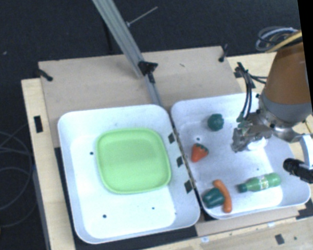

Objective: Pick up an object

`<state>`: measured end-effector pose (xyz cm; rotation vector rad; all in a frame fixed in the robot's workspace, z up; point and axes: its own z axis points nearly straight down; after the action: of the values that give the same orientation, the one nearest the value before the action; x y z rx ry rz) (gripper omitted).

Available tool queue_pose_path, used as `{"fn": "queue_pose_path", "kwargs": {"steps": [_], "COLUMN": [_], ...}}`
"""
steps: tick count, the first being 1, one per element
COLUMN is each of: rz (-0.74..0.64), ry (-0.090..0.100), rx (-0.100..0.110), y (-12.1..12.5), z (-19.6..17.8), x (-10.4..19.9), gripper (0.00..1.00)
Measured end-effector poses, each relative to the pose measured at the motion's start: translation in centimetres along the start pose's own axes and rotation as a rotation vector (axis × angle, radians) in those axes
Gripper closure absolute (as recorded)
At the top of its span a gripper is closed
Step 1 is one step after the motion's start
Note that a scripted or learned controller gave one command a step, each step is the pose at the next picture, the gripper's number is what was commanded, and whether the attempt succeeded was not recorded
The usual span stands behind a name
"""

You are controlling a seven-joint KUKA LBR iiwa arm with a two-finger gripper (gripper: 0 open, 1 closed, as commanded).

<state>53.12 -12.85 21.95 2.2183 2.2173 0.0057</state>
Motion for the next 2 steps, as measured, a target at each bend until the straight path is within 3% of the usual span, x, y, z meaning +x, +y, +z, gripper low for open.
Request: {"fn": "queue_pose_path", "kwargs": {"steps": [1,2], "rz": [0.0,-0.004], "ry": [0.001,0.002], "rx": [0.004,0.005], "y": [0.1,0.2], "z": [-1.0,-2.0], "x": [-0.1,4.9], "gripper": [1.0,1.0]}}
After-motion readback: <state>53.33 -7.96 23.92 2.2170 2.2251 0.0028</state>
